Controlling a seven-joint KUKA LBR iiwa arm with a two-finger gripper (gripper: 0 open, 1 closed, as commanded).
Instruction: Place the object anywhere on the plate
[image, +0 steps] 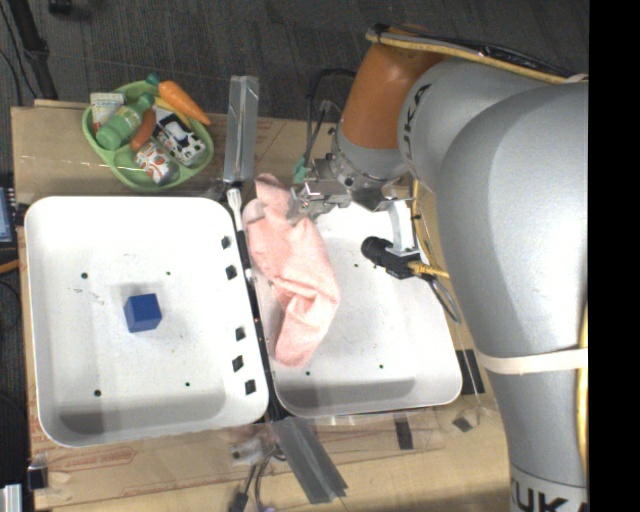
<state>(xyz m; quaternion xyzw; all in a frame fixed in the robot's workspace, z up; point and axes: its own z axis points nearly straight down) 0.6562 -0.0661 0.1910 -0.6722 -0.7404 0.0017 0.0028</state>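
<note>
A pink cloth (295, 275) lies crumpled along the left side of the right bin (400, 340), its upper end draped over the bin's far left corner. My gripper (312, 197) is low over that upper end, right at the cloth's top edge. A small blue cube (143, 312) sits alone in the middle of the left bin (60, 260), far from the gripper. A green plate (100, 145) full of toy food stands on the bench beyond the left bin's far edge.
The big grey arm (500, 220) covers the right side of the right bin. A black part with cables (392, 256) hangs beside the wrist over the right bin. A ridge with black clips (243, 300) divides the bins.
</note>
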